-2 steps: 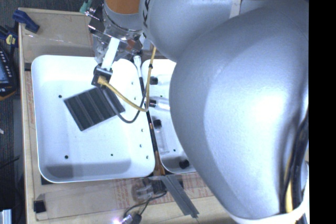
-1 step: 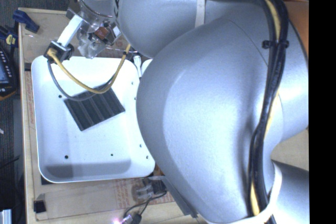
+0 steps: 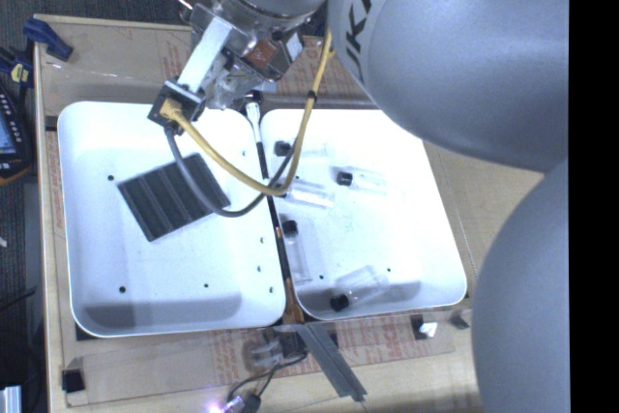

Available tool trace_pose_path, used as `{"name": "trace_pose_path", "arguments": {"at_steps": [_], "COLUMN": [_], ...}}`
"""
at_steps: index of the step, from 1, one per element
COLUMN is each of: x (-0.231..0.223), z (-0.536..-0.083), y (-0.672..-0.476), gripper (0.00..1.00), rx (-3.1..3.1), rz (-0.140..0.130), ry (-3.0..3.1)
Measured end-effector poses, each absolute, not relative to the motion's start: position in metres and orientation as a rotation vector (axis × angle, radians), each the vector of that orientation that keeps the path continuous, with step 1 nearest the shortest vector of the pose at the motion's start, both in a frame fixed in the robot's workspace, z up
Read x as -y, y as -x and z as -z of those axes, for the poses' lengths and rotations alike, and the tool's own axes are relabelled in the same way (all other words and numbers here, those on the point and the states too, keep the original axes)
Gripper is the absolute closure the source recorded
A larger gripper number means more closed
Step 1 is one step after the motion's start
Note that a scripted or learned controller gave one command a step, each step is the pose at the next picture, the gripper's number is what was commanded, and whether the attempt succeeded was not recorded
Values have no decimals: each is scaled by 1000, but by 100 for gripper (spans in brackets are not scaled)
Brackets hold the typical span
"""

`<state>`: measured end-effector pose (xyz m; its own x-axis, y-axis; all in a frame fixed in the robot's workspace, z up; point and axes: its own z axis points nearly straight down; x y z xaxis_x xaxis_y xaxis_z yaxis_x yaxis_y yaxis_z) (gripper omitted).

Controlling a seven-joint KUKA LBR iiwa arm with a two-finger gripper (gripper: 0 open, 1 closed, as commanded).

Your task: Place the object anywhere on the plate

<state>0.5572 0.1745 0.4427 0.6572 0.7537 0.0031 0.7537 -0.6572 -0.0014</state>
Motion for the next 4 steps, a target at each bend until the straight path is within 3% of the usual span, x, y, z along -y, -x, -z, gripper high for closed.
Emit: {"name": "trace_pose_path", "arguments": {"at_steps": [1,2,3,4], "x": [-213,-220,-165,-220], "z": [-442,-269,-435,-321], "y": [-578,-645,-630,-580], "gripper": [100,100,100,100], "rx": [471,1273,1594,1449], "rz": [6,-15,0,-13], "ry": [3106,2869,2704,2785]}}
